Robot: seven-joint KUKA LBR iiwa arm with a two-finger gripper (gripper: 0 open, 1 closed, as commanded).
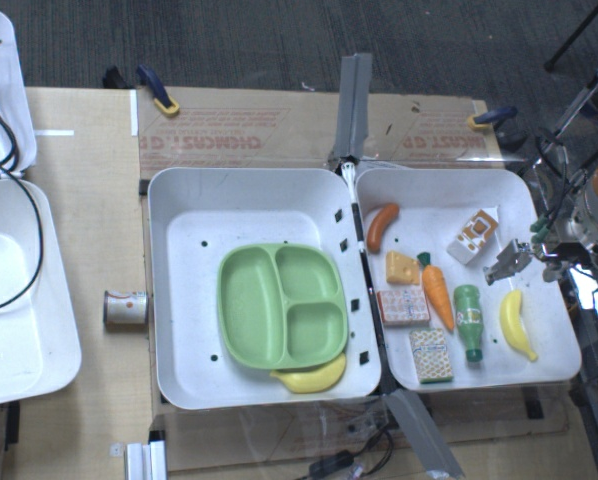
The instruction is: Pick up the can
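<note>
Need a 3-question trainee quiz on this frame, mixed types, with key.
1. True or false: the can lies inside the left bin.
2. Which bin holds the carrot? A left, B right.
3. Fill in: half under the green plate lies a yellow ____.

Key: 1 false, it lies on the bench left of both bins. 2 B. 3 banana.

We see our gripper (509, 262) as a small silvery-grey metal piece with angular, pale fingers. Behind it, toward three o'clock, our wrist is a cluster of dark and light grey parts with thin black cables looping around it and a small green spot near the joint.
</note>
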